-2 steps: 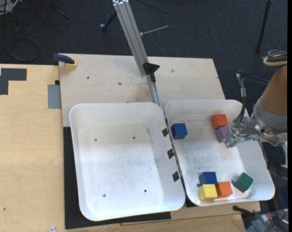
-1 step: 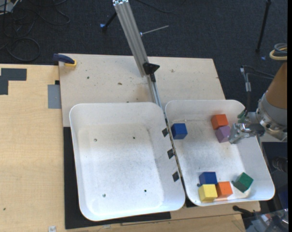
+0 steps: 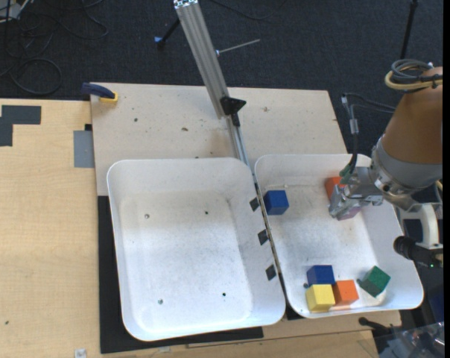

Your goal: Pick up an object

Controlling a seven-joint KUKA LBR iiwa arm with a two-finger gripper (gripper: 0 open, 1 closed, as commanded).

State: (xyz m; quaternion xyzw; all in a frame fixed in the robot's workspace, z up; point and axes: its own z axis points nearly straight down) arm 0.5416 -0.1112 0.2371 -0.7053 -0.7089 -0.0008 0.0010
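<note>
You should lower the grey two-finger gripper point(image 3: 344, 207) squarely over the small orange block point(image 3: 332, 187) just beside it; I cannot tell its grip state.

Right bin's point(image 3: 404, 293) middle lies open (blocks point(image 3: 333, 288) crowd its near edge).

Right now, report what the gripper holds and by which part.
Cannot be told. The gripper is low in the right bin, right beside an orange-red block, but the view does not show anything between its tips.
</note>
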